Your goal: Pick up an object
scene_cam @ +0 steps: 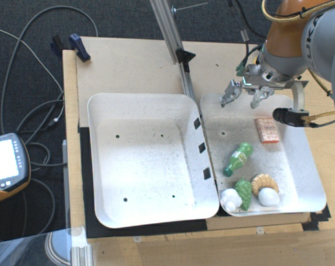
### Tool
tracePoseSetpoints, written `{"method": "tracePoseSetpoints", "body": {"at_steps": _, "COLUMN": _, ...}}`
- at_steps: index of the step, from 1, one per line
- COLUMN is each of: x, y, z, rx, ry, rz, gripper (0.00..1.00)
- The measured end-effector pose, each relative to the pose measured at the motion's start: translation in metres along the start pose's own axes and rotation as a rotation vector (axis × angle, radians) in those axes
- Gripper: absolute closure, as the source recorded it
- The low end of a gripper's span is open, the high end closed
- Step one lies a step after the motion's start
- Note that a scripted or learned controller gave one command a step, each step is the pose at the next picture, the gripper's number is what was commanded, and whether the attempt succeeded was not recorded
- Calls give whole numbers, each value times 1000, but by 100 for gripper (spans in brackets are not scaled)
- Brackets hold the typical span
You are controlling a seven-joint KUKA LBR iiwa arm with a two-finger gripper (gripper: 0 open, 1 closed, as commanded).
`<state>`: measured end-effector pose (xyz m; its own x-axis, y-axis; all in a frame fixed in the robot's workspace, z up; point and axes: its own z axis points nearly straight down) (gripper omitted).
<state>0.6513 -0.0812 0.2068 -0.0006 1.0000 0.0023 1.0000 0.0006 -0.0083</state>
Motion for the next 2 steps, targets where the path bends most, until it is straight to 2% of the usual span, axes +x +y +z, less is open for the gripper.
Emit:
{"method": "tracePoseSetpoints", "body": {"at_steps": 1, "x": 0, "y": 1, "z": -3, "rx": -6, "ry": -1, "rz": -1, "gripper": 0}}
{"method": "tracePoseSetpoints", "body": {"at_steps": 2, "x": -7, "y": 4, "z": 56, "rx": 0, "ry": -1, "rz": 1, "gripper": 0}}
